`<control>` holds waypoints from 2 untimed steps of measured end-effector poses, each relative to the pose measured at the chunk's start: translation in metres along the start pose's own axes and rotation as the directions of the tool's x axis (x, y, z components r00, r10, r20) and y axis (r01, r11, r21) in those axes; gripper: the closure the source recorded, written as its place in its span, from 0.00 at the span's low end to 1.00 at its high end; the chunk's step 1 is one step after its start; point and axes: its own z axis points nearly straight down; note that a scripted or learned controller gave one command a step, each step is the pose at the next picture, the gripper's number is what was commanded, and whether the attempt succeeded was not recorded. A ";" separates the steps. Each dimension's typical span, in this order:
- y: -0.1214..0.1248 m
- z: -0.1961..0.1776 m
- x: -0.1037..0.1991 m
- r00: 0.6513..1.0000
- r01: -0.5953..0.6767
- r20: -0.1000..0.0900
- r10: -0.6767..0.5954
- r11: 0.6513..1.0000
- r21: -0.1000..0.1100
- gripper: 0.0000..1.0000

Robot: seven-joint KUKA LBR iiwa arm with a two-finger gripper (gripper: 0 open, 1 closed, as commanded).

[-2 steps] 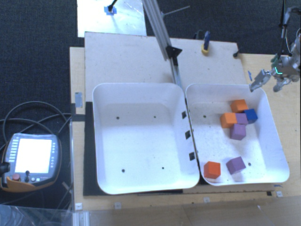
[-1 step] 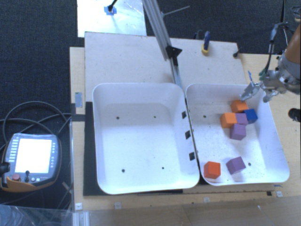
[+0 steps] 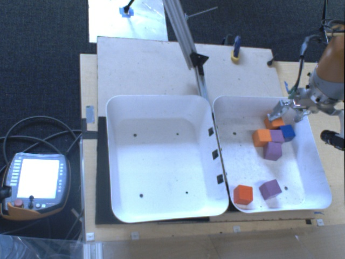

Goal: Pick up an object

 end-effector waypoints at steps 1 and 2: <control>0.006 0.041 0.000 1.000 0.001 0.001 -0.001 1.000 -0.004 0.00; 0.008 0.028 0.000 1.000 0.004 0.003 -0.004 1.000 -0.008 1.00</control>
